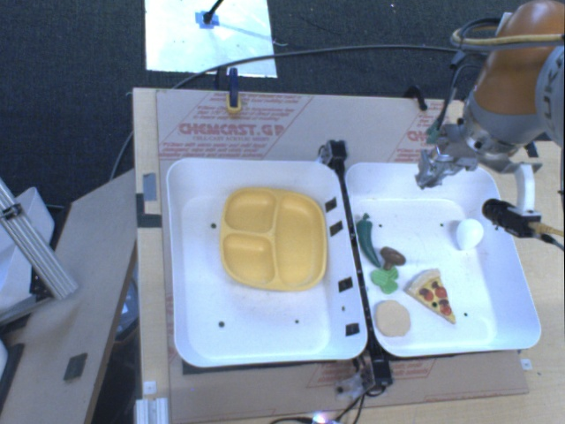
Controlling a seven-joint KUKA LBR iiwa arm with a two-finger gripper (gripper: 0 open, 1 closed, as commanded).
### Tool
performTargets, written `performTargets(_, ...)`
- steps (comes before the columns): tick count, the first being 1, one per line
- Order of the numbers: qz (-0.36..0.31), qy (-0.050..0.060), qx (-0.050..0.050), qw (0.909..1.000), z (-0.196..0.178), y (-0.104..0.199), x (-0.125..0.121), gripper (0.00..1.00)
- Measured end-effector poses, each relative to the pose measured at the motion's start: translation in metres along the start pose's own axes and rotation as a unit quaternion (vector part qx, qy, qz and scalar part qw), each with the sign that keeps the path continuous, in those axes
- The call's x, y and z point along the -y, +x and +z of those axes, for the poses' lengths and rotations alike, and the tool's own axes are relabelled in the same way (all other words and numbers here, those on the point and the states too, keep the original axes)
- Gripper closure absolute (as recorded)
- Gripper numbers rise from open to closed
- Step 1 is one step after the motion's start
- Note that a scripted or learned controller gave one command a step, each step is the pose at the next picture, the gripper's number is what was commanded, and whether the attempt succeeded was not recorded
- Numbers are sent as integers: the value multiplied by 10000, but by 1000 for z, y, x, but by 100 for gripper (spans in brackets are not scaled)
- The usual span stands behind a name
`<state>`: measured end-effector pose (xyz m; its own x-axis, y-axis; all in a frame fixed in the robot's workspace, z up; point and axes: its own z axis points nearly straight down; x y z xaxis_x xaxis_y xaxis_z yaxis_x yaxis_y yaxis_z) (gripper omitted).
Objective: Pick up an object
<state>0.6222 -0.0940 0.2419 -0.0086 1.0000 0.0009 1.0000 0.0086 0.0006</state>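
The right bin [494, 325] holds a white egg [469, 233], a pizza slice [431, 294], a tan round cookie [393, 318], a green chili pepper [366, 239], a brown mushroom piece [392, 257] and a green broccoli bit [385, 280]. My gripper [430, 176] hangs over the far edge of the right bin, above and left of the egg, with nothing visibly in it. The finger gap is too small to make out.
The left bin [190, 237] holds a yellow divided plate [272, 238]. Black clips run along the seam between the bins [346, 263]. A black part on the arm's side [508, 216] sticks out over the right bin's far right edge. Cardboard lies under both bins.
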Motion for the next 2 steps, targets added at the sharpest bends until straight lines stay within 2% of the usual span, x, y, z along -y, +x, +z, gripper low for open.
performTargets(2,-10,4,-7,10000,1,114,23,100)
